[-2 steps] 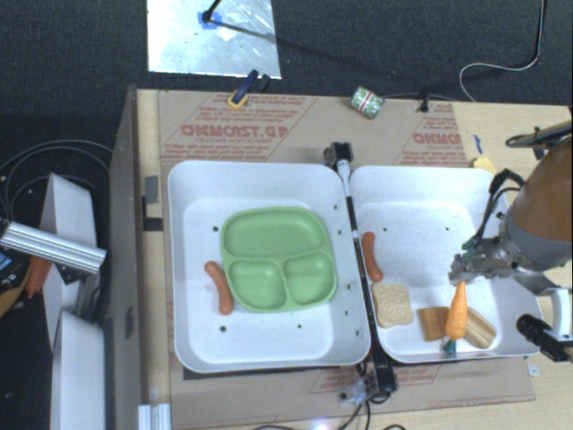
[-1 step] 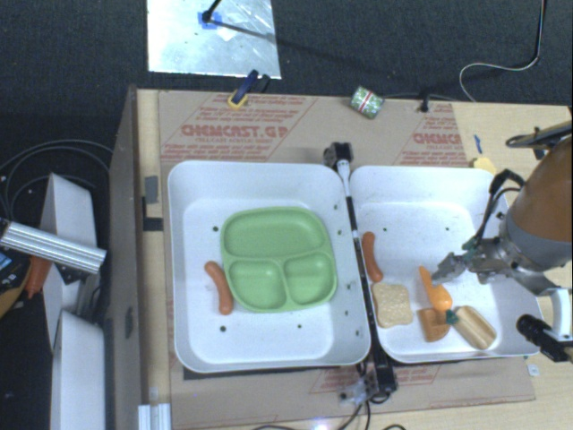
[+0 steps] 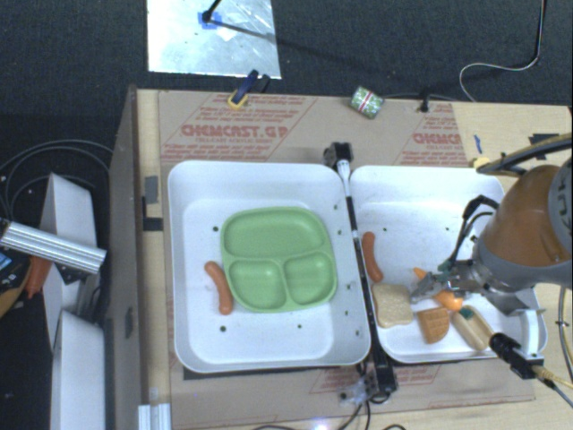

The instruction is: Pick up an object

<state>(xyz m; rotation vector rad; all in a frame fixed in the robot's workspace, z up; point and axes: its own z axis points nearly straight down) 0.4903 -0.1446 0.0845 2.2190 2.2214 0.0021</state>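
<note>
Two white bins (image 3: 269, 176), one green divided plate (image 3: 278, 258), two sausages (image 3: 218, 287), one bread slice (image 3: 392, 305), one arm (image 3: 528, 231).

The arm (image 3: 537, 231) is cut off by the right edge of the frame; only its wrist section lies in view. The hand (image 3: 428, 285) is small and dark, and the spacing of its fingers cannot be resolved. The arm covers part of the right bin (image 3: 421, 191), including its right wall. An orange item (image 3: 450, 300) just beside the hand is partly covered and too small to identify. The small green object (image 3: 366, 101) on the table (image 3: 295, 119) is too blurred to identify.
</note>
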